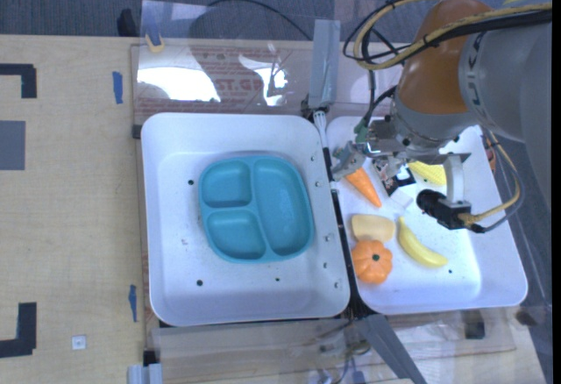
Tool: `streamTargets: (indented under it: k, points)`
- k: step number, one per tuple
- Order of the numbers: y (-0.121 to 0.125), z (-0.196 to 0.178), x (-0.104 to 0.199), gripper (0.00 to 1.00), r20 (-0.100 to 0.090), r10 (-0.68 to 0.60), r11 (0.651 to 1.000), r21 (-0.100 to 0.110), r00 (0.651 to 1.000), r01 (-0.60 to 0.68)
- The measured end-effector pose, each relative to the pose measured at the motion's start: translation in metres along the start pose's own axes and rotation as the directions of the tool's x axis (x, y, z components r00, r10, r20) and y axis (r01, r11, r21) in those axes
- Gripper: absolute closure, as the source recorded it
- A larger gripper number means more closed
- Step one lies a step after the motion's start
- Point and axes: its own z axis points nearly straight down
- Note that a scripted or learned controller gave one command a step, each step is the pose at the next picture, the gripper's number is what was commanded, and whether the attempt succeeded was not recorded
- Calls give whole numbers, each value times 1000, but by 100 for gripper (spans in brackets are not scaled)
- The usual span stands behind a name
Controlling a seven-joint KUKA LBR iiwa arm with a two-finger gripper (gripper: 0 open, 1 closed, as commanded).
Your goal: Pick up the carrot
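Observation:
The carrot [365, 185] lies in the right bin [491, 281] near its upper left corner. It is orange and tapered, with its green top [344, 165] pointing up-left toward the divider between the bins. My gripper [388, 170] hangs low over the bin, just right of the carrot and close to or touching its upper side. The wrist and cables hide much of the gripper, so I cannot see whether the carrot sits inside it.
A pale yellow block [372, 226], a small orange pumpkin [372, 261] and a banana [421, 246] lie below the carrot. Another yellow piece [429, 172] sits beside the wrist. A blue divided plate [257, 207] rests in the left bin [166, 224].

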Motion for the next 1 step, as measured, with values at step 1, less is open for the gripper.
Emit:
streamTargets:
  k: [1]
  points:
    - [1,-11,0,100,1,-1,1000,-5,1000,1]
